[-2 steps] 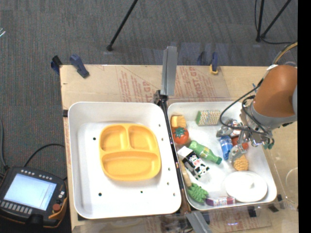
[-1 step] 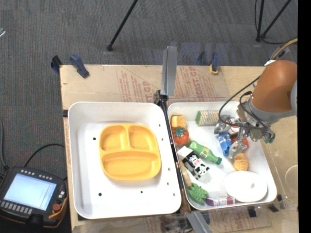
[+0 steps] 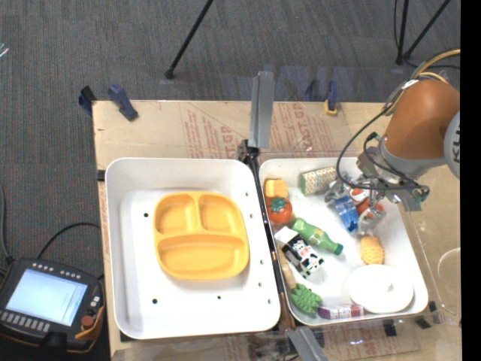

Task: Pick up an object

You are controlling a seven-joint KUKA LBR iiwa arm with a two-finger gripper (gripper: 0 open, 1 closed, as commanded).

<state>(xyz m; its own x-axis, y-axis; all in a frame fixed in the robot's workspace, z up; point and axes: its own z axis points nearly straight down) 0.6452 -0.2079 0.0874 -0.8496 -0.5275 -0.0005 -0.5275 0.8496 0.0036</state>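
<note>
My gripper [image 3: 362, 200] hangs low over the back right part of the right bin [image 3: 417, 265], below the arm's orange band [image 3: 418, 119]. Directly beneath it lie a blue object [image 3: 348, 216] and a red and white object [image 3: 373, 213], both partly covered by the gripper. Whether it touches either of them is unclear. Close by are a speckled green block [image 3: 318, 179] to its left and a yellow-orange ridged piece [image 3: 371, 250] in front of it.
The right bin also holds a yellow block [image 3: 276, 189], a red tomato [image 3: 279, 210], a green bottle [image 3: 317, 236], a cow-patterned box [image 3: 303, 255], a green toy [image 3: 306, 298], a white disc [image 3: 379, 288] and a pink bar [image 3: 338, 311]. The left bin [image 3: 128, 277] holds a yellow divided plate [image 3: 201, 234].
</note>
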